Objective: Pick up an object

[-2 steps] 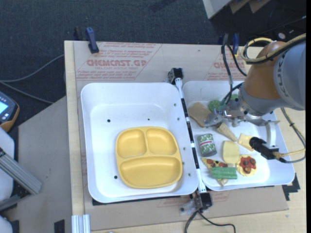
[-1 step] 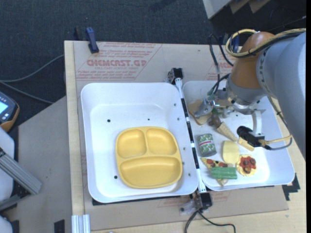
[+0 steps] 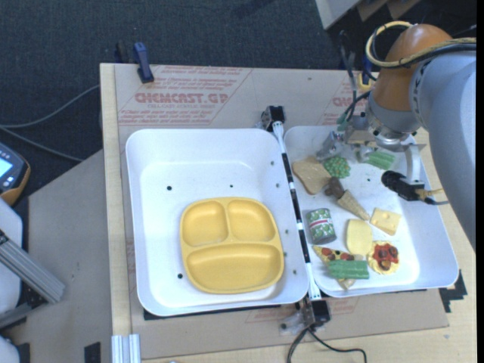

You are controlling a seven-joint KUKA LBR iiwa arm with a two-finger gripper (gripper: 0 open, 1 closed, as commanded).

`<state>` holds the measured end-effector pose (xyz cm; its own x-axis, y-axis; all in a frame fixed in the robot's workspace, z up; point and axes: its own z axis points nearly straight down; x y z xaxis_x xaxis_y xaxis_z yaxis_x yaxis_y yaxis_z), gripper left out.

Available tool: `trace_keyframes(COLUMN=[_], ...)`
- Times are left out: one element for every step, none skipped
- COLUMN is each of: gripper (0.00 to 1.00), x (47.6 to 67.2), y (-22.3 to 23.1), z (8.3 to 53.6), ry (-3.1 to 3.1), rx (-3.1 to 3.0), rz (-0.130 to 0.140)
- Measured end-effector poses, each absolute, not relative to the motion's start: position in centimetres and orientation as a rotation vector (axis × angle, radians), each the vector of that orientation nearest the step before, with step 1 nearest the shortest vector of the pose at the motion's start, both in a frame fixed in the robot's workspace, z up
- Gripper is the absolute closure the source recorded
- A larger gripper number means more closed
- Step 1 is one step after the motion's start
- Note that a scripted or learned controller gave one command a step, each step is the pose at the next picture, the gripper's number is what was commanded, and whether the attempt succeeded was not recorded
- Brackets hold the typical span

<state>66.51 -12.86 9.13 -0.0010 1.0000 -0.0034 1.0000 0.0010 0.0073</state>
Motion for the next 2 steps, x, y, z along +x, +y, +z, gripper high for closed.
trace_keyframes(gripper=[0.00,0.00], x=[63.1,63.2], y=[-11.5,-12.8], z=[8.7,8.6], ry=[2.218,2.219], rx=[2.222,2.219], rz=[0.003,0.005])
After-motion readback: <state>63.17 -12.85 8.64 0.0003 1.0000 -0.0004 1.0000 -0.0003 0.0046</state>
